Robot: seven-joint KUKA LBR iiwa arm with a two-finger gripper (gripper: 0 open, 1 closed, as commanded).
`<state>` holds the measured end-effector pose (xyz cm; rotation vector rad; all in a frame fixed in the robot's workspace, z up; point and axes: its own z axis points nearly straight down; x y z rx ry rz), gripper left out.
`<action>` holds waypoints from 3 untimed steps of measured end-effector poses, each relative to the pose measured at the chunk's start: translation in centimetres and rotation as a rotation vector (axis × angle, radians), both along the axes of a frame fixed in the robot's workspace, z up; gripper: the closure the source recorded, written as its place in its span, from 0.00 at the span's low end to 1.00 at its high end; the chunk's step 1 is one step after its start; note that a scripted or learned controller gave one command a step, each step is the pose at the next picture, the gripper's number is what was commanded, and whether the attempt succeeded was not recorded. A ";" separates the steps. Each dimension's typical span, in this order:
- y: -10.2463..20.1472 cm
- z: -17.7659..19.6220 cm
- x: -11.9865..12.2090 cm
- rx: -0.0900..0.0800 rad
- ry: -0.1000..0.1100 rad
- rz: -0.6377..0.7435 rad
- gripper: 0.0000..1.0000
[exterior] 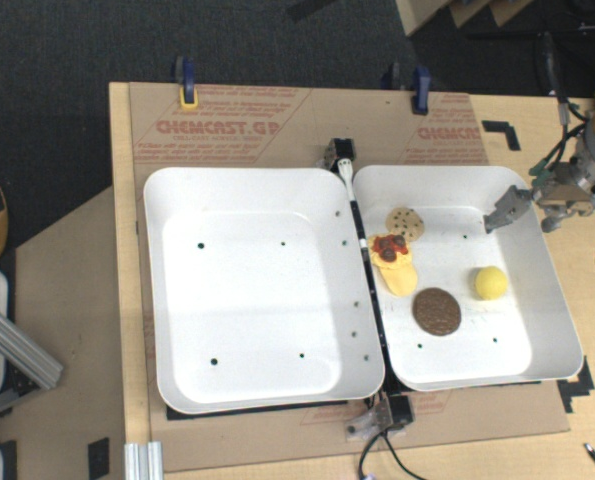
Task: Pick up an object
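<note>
A grey two-finger pincer point(504, 211) reaches in from the right and hangs over the upper right corner of the right-hand shallow white plastic bin point(552, 338). One grey finger shows, angled down and to the left; whether the pincer is released or clenched cannot be told from this slant, and nothing is seen between its tips.

Four candidates lie in that bin, all below and to the left of the pincer. The nearest is a small round yellow ball point(491, 283), just below it and standing apart from the rest. Further left sits a round tan chocolate-chip cookie point(406, 222), and touching it from below, a yellow toy with red markings point(393, 262), pressed against the bin's left wall. A flat dark brown disc point(437, 311) lies lowest, near the bin's middle.

The ball looks the best target: bare floor surrounds it, so fingers could straddle it, centred so it does not roll away. The toy by the wall leaves little finger room. The left-hand white bin point(167, 298) lies well away.
</note>
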<state>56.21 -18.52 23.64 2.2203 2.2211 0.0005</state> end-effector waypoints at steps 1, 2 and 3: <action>6.4 -4.6 3.3 0.004 0.005 0.006 0.00; 8.9 -5.7 5.6 0.000 -0.001 0.004 0.00; 9.3 -15.6 6.2 0.001 0.005 0.000 0.00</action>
